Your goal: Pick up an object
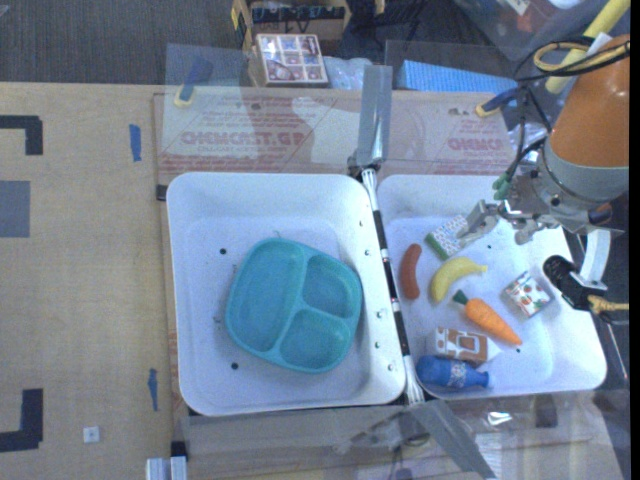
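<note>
The right bin [585, 368] holds several toy items: a red sausage [411, 269], a yellow banana [452, 277], an orange carrot [489, 319], a brown-and-white carton [461, 345], a blue bottle [452, 374], a small white box [527, 295] and a green-and-white packet [444, 238]. My gripper [502, 225] hangs over the far part of this bin, below the orange band [592, 118]. It is open, with bare bin floor between the fingers. Its left finger [479, 219] is just right of the packet. The banana lies below and to the left of the gripper.
A teal divided plate [294, 304] lies in the left bin [190, 218]. A grey divider [373, 128] rises between the bins at the back. Cardboard panels and boxes stand behind them. Yellow and blue cables [560, 58] loop around the arm at the upper right.
</note>
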Controlling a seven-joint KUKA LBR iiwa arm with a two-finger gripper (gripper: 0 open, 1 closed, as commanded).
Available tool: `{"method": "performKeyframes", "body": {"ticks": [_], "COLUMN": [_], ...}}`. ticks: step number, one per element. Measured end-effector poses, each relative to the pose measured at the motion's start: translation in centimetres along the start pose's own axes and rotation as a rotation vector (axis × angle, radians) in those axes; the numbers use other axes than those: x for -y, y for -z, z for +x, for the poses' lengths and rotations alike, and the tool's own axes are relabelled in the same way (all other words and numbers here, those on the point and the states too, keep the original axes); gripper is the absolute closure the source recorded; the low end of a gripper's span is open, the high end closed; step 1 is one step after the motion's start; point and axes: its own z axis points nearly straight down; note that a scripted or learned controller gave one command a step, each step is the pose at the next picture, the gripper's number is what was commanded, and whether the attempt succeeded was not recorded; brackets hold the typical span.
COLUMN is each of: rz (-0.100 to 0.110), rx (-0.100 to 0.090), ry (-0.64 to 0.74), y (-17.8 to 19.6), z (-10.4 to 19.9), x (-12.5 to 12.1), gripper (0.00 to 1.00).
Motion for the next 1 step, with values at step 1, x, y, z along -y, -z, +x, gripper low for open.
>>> {"method": "performKeyframes", "body": {"ticks": [1], "rz": [-0.008], "rx": [0.001], "ry": [0.141], "y": [-12.63], "z": [1.05], "x": [5.05], "gripper": [0.00]}}
